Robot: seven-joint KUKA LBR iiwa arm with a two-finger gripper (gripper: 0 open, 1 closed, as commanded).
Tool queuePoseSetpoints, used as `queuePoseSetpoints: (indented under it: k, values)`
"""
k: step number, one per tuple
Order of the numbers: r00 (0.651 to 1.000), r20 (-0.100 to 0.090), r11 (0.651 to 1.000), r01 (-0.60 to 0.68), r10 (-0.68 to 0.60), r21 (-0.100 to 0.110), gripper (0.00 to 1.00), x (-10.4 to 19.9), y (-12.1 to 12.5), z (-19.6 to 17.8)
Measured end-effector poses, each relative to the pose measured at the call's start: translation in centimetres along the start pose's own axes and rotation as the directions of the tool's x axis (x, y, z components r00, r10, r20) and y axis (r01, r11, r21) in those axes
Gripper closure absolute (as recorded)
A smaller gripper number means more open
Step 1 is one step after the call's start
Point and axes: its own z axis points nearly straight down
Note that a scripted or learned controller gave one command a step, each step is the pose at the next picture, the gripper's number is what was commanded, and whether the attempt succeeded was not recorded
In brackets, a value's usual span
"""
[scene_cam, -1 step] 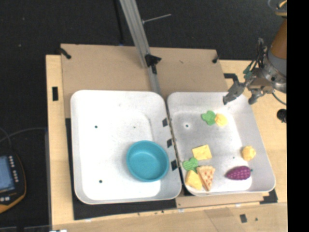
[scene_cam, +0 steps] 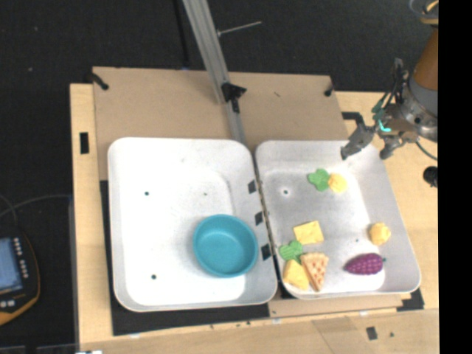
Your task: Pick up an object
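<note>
Over the right bin's far right corner, my end effector hung with its two fingers spread apart and nothing between them. Just below it in the right bin lay a green piece touching a yellow piece. Nearer the front I saw a yellow block, a pizza slice, purple grapes and a small yellow fruit. A blue bowl sat in the left bin on the worktop.
</note>
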Motion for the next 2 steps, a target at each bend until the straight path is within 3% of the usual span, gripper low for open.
queuePoseSetpoints:
  k: [2]
  values:
    - [1.0,-0.001,1.0,-0.005,0.005,0.006,0.0,-1.7,-0.3,10.0]
